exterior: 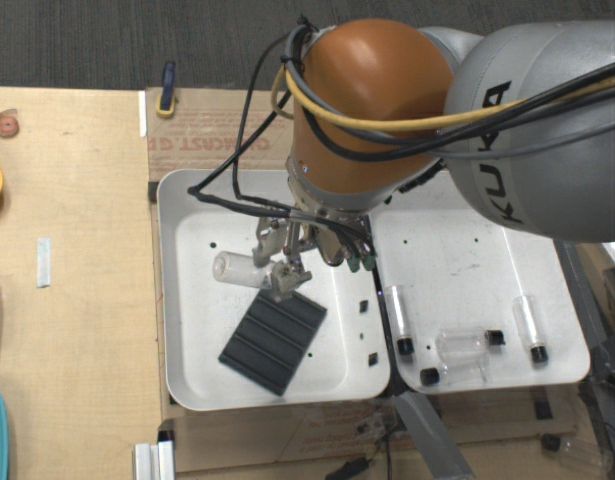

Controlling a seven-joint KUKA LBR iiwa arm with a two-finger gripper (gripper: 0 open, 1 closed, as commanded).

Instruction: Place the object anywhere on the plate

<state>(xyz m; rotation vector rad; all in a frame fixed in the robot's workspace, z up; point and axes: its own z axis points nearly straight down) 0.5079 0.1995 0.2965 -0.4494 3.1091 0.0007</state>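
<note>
— Pincer (284, 273) first, please: where was it?

— Mine hung low over the left bin (187, 368), near the middle, just past the upper end of the dark ribbed plate (273, 342). My orange wrist covered much of it from above.

— And its fingers?

— I could not tell how they stood; cables and metal parts crowded that spot.

— Where was the object?

— A clear tube (234, 268) lay on its side on the bin floor, its right end reaching in at my pincer. It sat above the plate's upper left edge, not on it. Whether I had hold of it, I could not tell.

— The plate?

— It lay flat and slanted in the lower middle of that bin.

— Anything else?

— The right bin (557, 363) held more clear tubes with black caps (397, 320), and both bins sat on the tabletop (77, 368).
</note>
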